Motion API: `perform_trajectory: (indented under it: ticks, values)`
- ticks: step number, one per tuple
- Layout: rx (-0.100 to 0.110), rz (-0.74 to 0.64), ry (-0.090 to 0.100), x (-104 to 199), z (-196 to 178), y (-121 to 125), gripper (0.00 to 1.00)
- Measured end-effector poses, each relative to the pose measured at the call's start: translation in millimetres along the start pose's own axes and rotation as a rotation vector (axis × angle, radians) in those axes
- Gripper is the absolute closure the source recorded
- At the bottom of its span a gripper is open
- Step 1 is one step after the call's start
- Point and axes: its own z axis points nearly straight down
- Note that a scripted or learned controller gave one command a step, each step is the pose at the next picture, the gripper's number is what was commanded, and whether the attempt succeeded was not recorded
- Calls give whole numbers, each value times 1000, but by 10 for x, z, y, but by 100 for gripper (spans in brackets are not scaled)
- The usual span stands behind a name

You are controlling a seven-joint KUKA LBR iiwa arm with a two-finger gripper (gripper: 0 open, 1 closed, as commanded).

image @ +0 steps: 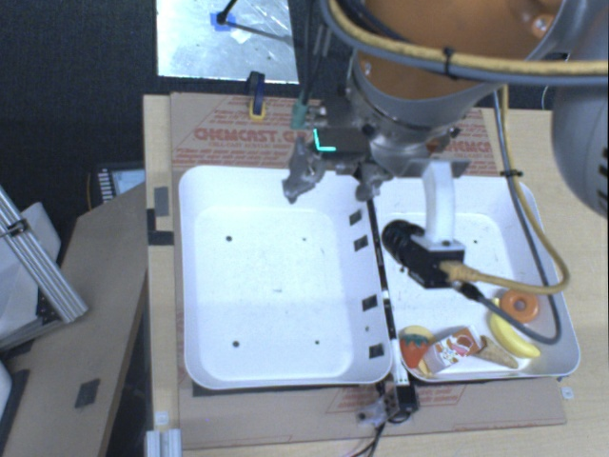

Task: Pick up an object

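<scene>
The claw point(330, 186) hung over the back edge of the left bin point(214, 208), its fingers apart and holding nothing. The banana point(514, 337), orange ring point(519, 305) and snack packet point(449, 349) lay in the right bin's point(561, 350) front corner.

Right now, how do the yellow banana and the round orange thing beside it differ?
The banana is yellow, long and curved; the orange ring is orange, round, with a hole in its middle. The banana lies nearer the front rim of the right bin; the ring sits just behind it. Both are small, rest in the same bin corner, and lie apart from the hand.
</scene>
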Motion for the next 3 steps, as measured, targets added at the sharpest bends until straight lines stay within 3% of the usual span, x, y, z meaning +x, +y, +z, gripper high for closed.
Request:
perform_trajectory:
  ticks: [1,3]
  values:
    - [-6,-4,3,222,-644,1,0]
    - [0,0,0,115,-606,0,0]
